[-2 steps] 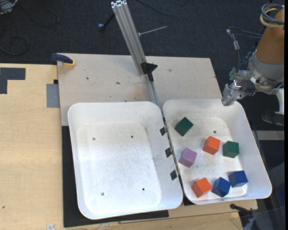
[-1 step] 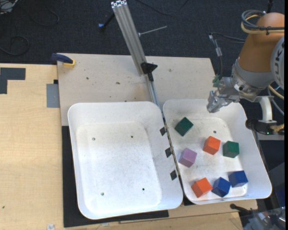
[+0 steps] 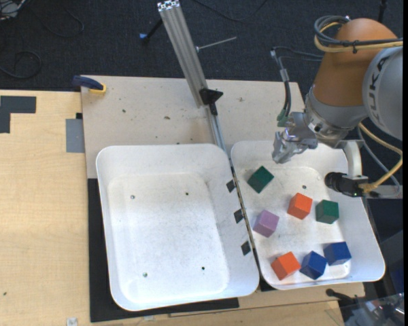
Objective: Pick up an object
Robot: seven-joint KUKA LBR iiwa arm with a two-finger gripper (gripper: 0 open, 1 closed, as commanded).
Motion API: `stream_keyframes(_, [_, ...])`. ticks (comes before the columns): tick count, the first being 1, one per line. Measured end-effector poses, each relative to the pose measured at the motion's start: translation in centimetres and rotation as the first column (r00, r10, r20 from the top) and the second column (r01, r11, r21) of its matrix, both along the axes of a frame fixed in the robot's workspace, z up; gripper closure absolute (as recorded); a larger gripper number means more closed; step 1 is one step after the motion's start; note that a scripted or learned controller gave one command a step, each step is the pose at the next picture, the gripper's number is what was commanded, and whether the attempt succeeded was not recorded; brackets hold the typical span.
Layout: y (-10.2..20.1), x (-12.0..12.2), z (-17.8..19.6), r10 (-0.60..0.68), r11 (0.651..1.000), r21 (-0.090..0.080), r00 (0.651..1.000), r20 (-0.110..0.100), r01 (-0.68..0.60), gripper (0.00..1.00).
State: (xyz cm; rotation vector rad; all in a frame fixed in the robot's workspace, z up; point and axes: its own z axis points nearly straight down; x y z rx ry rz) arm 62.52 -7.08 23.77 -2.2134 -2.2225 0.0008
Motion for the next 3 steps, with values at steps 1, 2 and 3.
stream_keyframes(1, [4.9, -0.6, 0.7, 0.0, 1.0, -0.001, 1.0, 0.0, 0.0, 1.0])
stream_keyframes(2, [9.5, -0.8, 0.6, 0.0, 1.0, -0.001, 1.0, -0.002, 0.0, 1.0])
stream_keyframes(3, [15.2, -1.7, 0.8, 0.002, 1.0, -0.001, 1.0, -0.003, -0.002, 1.0])
